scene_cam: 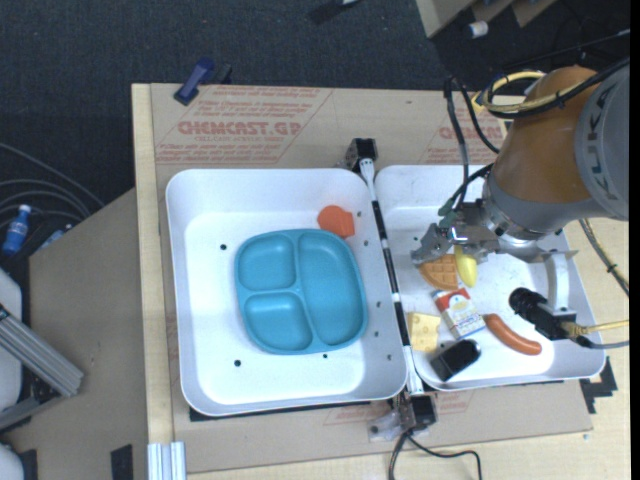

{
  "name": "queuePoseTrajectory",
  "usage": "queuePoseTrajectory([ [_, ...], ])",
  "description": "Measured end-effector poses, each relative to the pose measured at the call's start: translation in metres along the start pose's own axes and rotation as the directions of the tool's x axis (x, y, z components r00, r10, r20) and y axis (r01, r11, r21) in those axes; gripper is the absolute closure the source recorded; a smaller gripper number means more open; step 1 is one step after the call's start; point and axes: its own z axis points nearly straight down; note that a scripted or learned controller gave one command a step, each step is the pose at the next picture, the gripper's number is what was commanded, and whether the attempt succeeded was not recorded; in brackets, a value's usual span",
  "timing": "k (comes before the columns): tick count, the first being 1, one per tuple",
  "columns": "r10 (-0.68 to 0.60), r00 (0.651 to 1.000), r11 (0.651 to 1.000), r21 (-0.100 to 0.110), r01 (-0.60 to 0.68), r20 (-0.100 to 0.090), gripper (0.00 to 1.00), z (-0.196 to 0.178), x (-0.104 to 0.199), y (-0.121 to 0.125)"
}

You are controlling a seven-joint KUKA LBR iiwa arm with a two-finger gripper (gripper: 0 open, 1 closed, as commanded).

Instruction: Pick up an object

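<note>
My gripper (452, 242) hangs low over the right bin (420, 190), in its left half. Right under it lie a tan waffle-like piece (437, 272) and a small yellow object (466, 266), both close to the gripper's tip. Nearer the front of that bin are a red and white carton (460, 312), a pale yellow block (424, 331), a small black object (457, 358) and an orange sausage (513, 335). I see nothing lifted off the bin floor.
The left bin (200, 268) holds a blue divided plate (300, 290) and a small orange object (337, 220) by its back right corner. A black divider rail (385, 258) runs between the bins. The arm's grey and orange body (560, 158) covers the right bin's back right part.
</note>
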Motion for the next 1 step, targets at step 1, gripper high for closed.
queuePoseTrajectory([
  [1,0.000,1.000,1.000,-0.001,0.000,0.000,1.00,-0.0530,0.0445,-0.0266],
])
